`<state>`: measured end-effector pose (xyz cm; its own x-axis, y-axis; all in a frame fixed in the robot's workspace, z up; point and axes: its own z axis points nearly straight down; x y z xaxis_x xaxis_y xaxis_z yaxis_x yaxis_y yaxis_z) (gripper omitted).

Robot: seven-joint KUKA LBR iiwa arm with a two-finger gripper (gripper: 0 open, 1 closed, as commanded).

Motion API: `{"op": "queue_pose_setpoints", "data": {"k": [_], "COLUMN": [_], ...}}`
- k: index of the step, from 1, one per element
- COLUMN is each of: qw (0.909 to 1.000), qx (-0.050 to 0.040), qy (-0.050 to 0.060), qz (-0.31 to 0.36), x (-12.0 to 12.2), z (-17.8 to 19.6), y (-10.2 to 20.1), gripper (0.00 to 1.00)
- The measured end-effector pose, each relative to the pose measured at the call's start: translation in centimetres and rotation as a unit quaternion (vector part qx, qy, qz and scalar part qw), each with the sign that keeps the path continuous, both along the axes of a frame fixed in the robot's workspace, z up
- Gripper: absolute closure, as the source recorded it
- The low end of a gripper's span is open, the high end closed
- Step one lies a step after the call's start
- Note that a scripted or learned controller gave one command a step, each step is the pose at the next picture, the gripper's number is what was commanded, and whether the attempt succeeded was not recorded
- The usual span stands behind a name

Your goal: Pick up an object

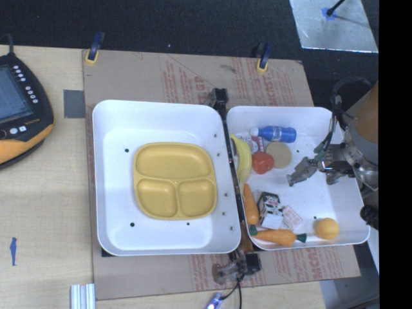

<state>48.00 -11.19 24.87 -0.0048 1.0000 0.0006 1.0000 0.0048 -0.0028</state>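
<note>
Grey hand [313, 169] over the right-hand shallow white bin [315, 116], fingers spread and gripping nothing.

In that bin, a blue plastic bottle [275, 134] lies near the far edge, a red round toy [262, 163] beside a yellow banana [243, 158] at the left wall, an orange carrot [275, 237] and a small yellow lemon [327, 228] along the near edge.

Two white bins [103, 172] sit on brown cardboard [193, 76] printed with faded red lettering, over a pale wood-grain bench [38, 224]. The left bin holds a mustard-yellow divided plate [174, 179]. The right holds a blue-and-white bottle [275, 134], yellow banana [243, 159], red tomato [262, 163], two orange carrots [277, 237] and a yellow lemon [327, 228].
</note>
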Motion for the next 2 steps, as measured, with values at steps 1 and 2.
{"op": "queue_pose_setpoints", "data": {"k": [1, 2], "qw": [1.0000, 1.0000], "qx": [-0.0005, -0.0010], "qy": [0.002, 0.001], "qz": [0.001, 0.001], "x": [5.3, 9.8], "z": [-8.0, -15.8], "y": [1.4, 0.8], "gripper": [0.00, 0.00]}}
